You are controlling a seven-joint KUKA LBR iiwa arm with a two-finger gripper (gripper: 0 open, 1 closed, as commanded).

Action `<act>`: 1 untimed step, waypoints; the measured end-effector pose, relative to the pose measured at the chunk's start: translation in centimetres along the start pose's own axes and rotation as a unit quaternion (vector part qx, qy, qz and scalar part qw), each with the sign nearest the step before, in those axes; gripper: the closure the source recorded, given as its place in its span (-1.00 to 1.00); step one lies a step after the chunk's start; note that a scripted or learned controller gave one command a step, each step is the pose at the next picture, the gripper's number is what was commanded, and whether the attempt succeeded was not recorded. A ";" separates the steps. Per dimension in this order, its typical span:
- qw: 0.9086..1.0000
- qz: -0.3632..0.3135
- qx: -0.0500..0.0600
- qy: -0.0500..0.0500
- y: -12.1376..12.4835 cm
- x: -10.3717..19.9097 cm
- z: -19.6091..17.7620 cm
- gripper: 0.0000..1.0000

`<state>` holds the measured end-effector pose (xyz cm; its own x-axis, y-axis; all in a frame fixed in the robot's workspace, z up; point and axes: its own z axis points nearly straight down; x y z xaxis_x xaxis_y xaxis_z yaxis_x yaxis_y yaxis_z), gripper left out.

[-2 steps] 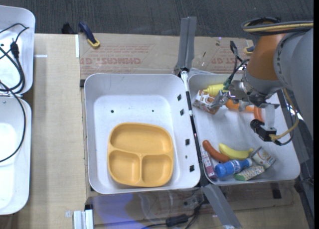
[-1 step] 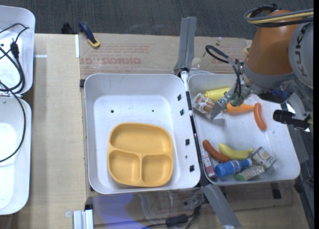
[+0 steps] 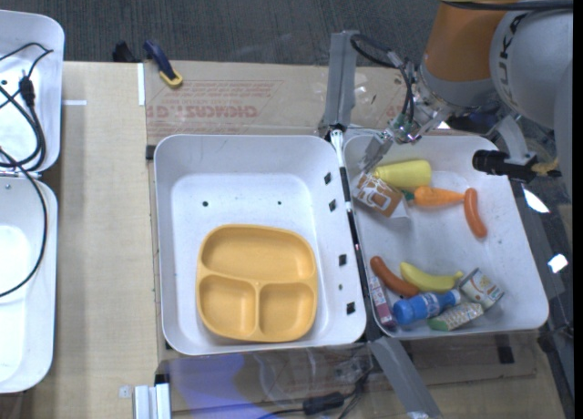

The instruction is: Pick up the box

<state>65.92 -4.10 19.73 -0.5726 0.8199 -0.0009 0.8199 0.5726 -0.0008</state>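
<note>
The box [image 3: 376,195] is small, brown and orange with a white label. It lies tilted in the right bin [image 3: 519,253] near that bin's far left corner, beside the divider. My gripper [image 3: 381,153] comes down at a slant from the orange-banded arm [image 3: 474,16] and ends just above the box's upper edge. Whether it touches the box is unclear. The box rests on the bin floor.
Beside the box lie a yellow corn-like piece [image 3: 405,172], a carrot [image 3: 439,196] and a red sausage [image 3: 474,212]. At the bin's front are a hot dog [image 3: 392,278], a banana [image 3: 430,277], a blue bottle [image 3: 426,306] and a small carton [image 3: 481,288]. The left bin [image 3: 182,180] holds a yellow divided plate [image 3: 258,282].
</note>
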 end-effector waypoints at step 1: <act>0.999 -0.040 0.000 0.000 -9.3 1.7 0.6 -1.00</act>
<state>57.32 -8.05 19.16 -0.6370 0.7709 -0.0010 0.7709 0.6370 -0.0008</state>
